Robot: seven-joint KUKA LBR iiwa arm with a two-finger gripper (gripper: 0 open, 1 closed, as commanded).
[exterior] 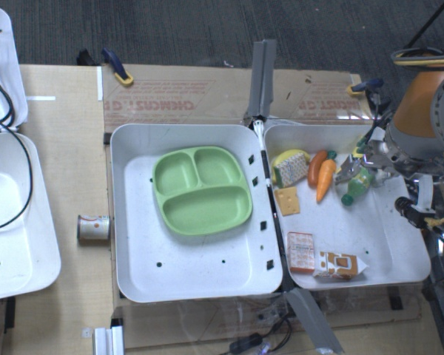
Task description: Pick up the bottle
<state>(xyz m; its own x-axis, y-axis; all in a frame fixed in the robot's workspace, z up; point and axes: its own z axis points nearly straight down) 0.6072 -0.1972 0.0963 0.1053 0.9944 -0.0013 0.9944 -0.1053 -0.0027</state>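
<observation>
A small green bottle [357,187] lies on its side in the right bin [399,265], near the bin's far right part, its cap end pointing toward the front left. My gripper [353,170] is low over the bottle's upper end, right against it. The grey arm with its orange band [420,106] comes in from the right above the bin's edge. The wrist hides the part of the bottle under it.
Just left of the bottle lie two carrots [323,174], a yellow sponge-like piece [291,166] and a cracker [287,200]. A red box [300,251] and a small carton [339,265] sit at the bin's front. The left bin [133,272] holds a green divided plate [201,191].
</observation>
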